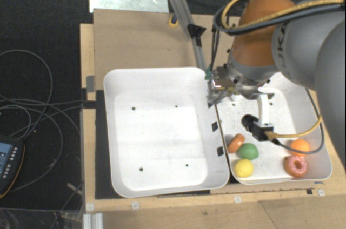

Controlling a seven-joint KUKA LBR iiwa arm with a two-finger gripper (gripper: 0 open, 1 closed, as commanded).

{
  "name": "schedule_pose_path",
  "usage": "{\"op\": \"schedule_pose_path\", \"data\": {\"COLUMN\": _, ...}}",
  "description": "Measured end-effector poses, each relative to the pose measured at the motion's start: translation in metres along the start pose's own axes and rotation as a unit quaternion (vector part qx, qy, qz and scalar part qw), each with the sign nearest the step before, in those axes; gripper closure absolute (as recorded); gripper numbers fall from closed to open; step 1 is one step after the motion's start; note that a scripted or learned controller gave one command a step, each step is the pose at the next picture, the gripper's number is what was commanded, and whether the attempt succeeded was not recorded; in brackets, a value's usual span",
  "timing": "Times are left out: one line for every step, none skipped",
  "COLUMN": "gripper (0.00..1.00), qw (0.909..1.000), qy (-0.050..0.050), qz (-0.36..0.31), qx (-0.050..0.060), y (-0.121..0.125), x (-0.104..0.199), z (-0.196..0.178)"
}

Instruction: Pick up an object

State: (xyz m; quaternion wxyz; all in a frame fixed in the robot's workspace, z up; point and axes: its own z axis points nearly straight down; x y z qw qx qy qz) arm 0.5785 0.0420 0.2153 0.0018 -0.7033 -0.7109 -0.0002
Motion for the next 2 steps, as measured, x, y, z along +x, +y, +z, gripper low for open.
{"op": "schedule_pose_path", "data": {"gripper": 1.0, "qw": 1.0, "qy": 0.0, "qz": 0.0, "qx": 0.0, "y": -0.0273, "x": 0.0501, "z": 0.0045}}
{"op": "schedule_pose_path", "data": {"gripper": 0.0, "qw": 1.0, "qy": -0.001, "qz": 0.004, "qx": -0.001, "y": -0.0261, "x": 0.0462, "z": 0.004}}
